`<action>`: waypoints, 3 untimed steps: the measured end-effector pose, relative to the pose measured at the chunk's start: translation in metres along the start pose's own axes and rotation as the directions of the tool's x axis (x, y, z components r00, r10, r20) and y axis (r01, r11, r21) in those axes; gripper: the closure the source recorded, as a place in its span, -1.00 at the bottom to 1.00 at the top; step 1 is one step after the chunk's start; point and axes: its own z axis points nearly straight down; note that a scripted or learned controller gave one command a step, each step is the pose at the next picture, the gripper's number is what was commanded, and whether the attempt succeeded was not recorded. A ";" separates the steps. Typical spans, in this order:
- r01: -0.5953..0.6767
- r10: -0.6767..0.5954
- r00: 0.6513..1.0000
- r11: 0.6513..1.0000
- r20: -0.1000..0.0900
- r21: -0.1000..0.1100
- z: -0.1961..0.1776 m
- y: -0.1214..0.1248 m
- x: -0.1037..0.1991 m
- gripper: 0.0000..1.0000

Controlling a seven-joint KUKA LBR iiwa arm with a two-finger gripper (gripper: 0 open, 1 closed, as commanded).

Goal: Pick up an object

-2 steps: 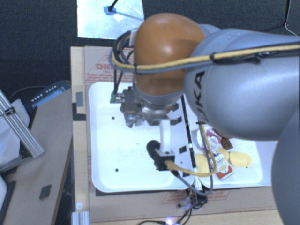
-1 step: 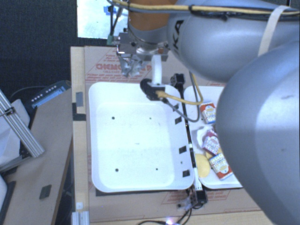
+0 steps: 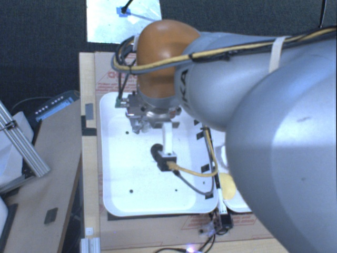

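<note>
Camera view: 2 white bins side by side on brown cardboard (image 3: 89, 157), with the grey arm (image 3: 274, 141) reaching across from the right.
Gripper: the gripper (image 3: 142, 121) hangs below the orange band (image 3: 163, 57), over the far half of the left bin (image 3: 113, 194) and closer to its far left corner than to its centre.
Gripper state: I cannot tell how wide it is open, since the wrist hides its working end. Nothing is visibly held.
Task's thing: the 1 candidate is a pale yellow object (image 3: 228, 186) in the right bin (image 3: 239, 207), close to that bin's left wall and towards its near edge.
Key relation: the yellow object lies to the right of the gripper and nearer the camera, across the walls where the 2 bins meet. The gripper is well apart from it, so I judge that a pick calls for a sideways shift into the other bin before any descent.
Long axis: cannot be told, because the arm covers most of the object.
Shapes and materials: the visible part of the yellow object is rounded, smooth and matt, and possibly soft. The bins are shallow, glossy, hard plastic with rounded corners.
Left bin floor: a few small dark specks (image 3: 131, 191), too small to identify.
</note>
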 end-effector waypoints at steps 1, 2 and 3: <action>0.000 0.000 1.000 1.000 -0.002 -0.006 0.021 -0.041 0.000 1.00; 0.004 -0.005 1.000 1.000 -0.009 -0.023 -0.097 -0.063 0.001 1.00; -0.002 0.002 1.000 1.000 -0.003 -0.021 -0.098 0.046 -0.006 1.00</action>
